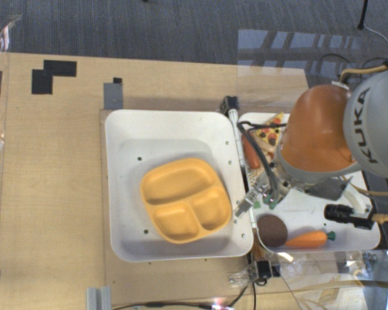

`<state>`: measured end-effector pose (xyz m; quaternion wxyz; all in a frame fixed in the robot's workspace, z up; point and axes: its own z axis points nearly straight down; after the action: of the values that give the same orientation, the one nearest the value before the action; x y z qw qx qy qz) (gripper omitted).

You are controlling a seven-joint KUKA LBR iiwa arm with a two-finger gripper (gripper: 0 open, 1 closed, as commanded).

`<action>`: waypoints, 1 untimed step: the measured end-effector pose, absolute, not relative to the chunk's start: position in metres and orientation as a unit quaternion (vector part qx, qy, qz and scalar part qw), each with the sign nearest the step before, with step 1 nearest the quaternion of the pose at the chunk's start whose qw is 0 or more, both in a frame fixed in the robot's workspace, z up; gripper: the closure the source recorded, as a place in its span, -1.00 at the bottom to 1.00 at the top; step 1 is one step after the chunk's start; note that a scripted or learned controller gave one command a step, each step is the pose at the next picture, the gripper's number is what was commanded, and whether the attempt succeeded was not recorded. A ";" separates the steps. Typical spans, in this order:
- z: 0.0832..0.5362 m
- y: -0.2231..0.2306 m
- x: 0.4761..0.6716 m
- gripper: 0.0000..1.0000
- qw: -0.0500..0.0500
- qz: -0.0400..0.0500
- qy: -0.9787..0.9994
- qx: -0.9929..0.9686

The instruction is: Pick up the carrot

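The carrot (305, 239) is orange with a green tip and lies on its side near the front edge of the right bin (365, 237). My gripper (261, 196) hangs low over the left part of that bin, mostly hidden under the orange wrist band. It sits up and to the left of the carrot and apart from it. Nothing can be seen held in it.
A brown round piece (271, 230) lies just left of the carrot. A pizza slice (270, 135) and a reddish sausage (251, 151) sit at the right bin's back left. The left bin (126, 173) holds a yellow divided plate (185, 200).
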<state>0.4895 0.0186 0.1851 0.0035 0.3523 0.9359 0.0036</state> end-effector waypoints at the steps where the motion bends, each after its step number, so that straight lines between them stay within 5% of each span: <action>1: 0.185 0.094 0.488 -1.00 0.002 0.003 0.890 0.457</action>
<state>0.4880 0.0936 0.1850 0.0023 0.4568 0.8895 0.0032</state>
